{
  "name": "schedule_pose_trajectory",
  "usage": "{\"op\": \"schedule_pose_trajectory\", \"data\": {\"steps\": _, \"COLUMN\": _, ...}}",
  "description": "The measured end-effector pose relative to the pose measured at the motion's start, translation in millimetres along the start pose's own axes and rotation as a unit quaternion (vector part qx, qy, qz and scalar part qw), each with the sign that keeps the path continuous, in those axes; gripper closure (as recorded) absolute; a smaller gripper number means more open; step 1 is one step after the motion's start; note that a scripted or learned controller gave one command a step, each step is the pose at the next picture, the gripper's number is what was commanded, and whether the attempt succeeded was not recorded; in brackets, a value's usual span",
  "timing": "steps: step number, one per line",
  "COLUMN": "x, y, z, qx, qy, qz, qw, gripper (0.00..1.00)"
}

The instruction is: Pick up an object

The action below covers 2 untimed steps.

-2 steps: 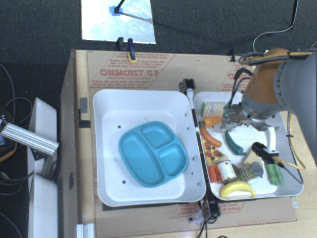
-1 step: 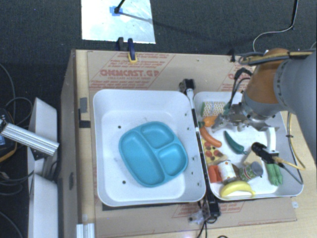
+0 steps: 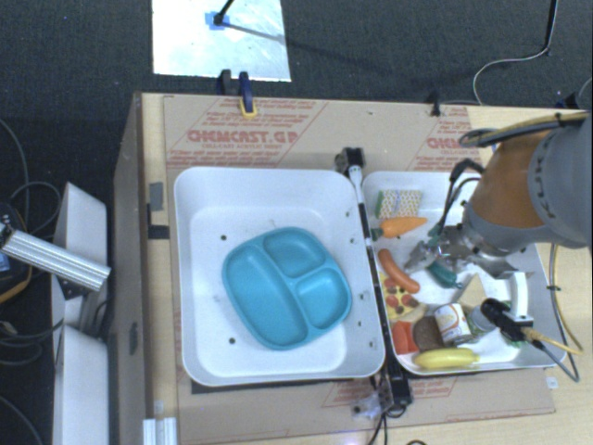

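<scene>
gripper (image 3: 434, 254) hovering low in the right white bin (image 3: 532, 355), beside the red sausage-shaped toy (image 3: 397, 271) and orange carrot toy (image 3: 404, 225); can't tell its state; looks like approach step, next needing a centred descent

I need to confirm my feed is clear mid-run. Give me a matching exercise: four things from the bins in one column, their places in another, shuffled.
Things:
1. tray
2. banana
3. carrot
4. sausage

Places:
A. front edge of the right bin
B. left bin
C. right bin, near its far end
D. right bin, along its left side, midway

Pairs: 1-B, 2-A, 3-C, 4-D
</scene>
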<state>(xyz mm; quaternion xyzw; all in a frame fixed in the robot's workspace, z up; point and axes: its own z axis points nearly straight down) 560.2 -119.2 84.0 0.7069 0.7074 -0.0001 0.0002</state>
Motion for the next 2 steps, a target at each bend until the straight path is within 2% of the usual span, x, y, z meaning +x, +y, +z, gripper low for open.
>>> {"op": "schedule_pose_trajectory", "data": {"steps": 1, "x": 0, "y": 1, "z": -11, "qx": -0.001, "qy": 0.000, "qz": -0.001, "qw": 1.0000, "gripper": 1.00}}
{"op": "schedule_pose_trajectory", "data": {"steps": 2, "x": 48, "y": -26, "z": -143, "qx": -0.002, "qy": 0.000, "qz": -0.001, "qw": 1.0000, "gripper": 1.00}}
